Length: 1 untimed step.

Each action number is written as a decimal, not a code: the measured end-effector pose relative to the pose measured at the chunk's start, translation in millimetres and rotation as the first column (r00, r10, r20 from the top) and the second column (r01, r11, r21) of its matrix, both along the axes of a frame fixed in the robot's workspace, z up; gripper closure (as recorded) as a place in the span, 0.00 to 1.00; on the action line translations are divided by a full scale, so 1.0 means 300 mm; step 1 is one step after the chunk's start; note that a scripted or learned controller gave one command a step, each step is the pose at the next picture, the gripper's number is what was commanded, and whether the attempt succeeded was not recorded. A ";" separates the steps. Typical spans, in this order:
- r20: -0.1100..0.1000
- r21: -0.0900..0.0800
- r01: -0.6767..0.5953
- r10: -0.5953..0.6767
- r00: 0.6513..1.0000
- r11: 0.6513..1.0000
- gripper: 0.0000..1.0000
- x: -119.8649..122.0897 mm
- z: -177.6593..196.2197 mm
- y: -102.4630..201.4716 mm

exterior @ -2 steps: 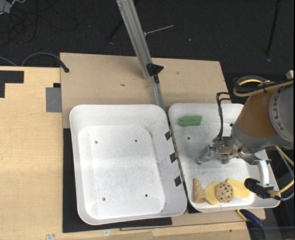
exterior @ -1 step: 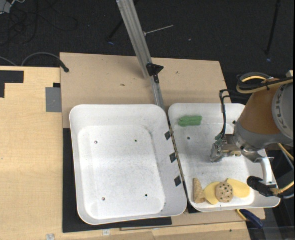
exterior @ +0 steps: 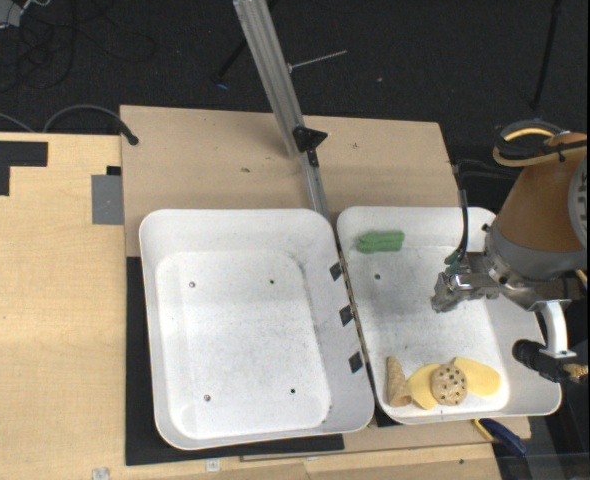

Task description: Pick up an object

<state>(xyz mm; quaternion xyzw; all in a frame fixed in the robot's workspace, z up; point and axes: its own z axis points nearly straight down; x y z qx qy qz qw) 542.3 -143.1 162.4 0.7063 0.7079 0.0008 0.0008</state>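
- Right bin: a green block is seen near the far wall; a tan cone, a brown cookie and a yellow piece are bunched at the near wall, touching or overlapping.
- Left bin: bare white floor with a few dark dots.
- Gripper is held over the right bin's mid floor, between block and cluster, touching neither. Nothing is seen between the fingers; whether they are apart or together cannot be told at this size.
- Block is judged the easiest pick: it lies alone, well apart from the cluster, probably light and soft like foam, with some give expected. It should be taken across its short width.
- Cluster is judged harder: small, flat, light pieces, likely rigid plastic and slippery; a neighbour may be nudged or caught. Cone tapers, so slipping is likely.
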 end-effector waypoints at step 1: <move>0.000 0.000 0.001 -0.001 1.000 1.000 1.00 0.002 0.147 0.018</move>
